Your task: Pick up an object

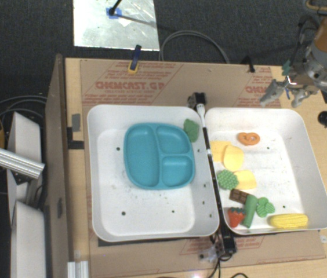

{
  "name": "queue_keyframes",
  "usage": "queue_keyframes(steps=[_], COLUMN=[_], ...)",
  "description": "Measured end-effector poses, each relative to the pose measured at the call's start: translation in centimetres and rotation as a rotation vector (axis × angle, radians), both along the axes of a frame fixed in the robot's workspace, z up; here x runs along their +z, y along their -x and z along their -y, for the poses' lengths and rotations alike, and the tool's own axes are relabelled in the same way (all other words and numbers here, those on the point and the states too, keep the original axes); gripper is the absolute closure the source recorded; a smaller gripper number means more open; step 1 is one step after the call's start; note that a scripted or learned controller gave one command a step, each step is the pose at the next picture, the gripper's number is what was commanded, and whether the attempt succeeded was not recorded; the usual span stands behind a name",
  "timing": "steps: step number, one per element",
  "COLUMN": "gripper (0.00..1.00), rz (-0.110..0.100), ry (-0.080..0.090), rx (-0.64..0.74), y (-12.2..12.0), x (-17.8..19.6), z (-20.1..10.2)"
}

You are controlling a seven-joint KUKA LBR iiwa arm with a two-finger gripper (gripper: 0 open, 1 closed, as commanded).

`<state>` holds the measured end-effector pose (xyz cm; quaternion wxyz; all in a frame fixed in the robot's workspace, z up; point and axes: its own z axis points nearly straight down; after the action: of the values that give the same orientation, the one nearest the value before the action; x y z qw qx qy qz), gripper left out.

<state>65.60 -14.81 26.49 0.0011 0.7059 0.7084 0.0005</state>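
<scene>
Gripper [284, 95] spread wide, holding nothing, above glossy white bin [302, 155] of plastic food.

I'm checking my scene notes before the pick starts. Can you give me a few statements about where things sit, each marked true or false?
1. The blue divided plate lies in the left bin. True.
2. The corn cob lies on the blue plate. False: it lies near the front corner of the right bin.
3. The gripper hangs above the bench beyond the right bin's far edge, with nothing between its fingers. True.
4. The pretzel lies among the pile of toy food by the divider. False: it lies apart, nearer the bin's far wall.
5. A green leaf piece sits at the plate's far right edge. True.
</scene>
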Motion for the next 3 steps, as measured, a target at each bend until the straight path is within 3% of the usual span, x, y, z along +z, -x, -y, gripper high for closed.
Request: queue_keyframes(steps=[1, 2, 3], gripper=[0.0, 0.0, 1.0], rz=[-0.01, 0.0, 0.007], ry=[-0.004, 0.001, 0.0], rx=[0.004, -0.002, 0.0], y=[1.4, -0.3, -0.5], x=[-11.5, -17.8, -16.0], z=[-3.9, -1.8, -1.8])
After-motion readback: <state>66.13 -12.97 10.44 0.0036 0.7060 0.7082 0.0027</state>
